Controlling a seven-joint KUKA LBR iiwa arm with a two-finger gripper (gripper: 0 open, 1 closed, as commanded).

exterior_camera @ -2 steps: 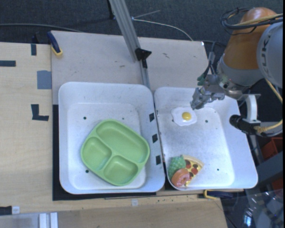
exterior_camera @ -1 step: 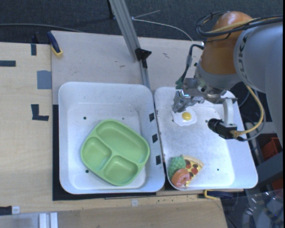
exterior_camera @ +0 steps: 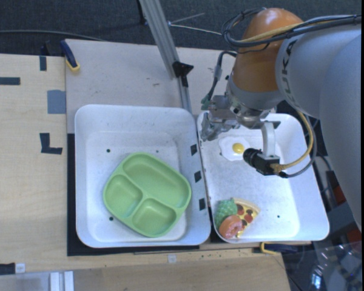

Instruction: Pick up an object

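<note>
The grey arm with its orange band [exterior_camera: 268,38] reaches in from the right and hangs over the far left corner of the right-hand shallow white bin [exterior_camera: 291,214], its two-finger metal gripper [exterior_camera: 213,126] low near that bin's left wall; whether the gripper is released or clenched cannot be told from this slanted look, and nothing can be seen gripped in it. Just to the right of the gripper and a little nearer the camera lies a flat white toy fried egg with a yellow yolk [exterior_camera: 233,149], on the bin floor, close to the gripper but apart from it. Well nearer the camera than the gripper, at the front left corner of the same bin, sits a small cluster of toy food: a green leafy piece [exterior_camera: 225,208], a red-orange rounded piece [exterior_camera: 231,226] and a yellow pizza-like slice with red spots [exterior_camera: 247,212], all touching or just beside one another. To the left of the gripper, beyond the shared wall, the left-hand shallow white bin [exterior_camera: 91,126] holds a light green plastic divided plate with three compartments [exterior_camera: 147,194], lying flat toward that bin's near side.
</note>
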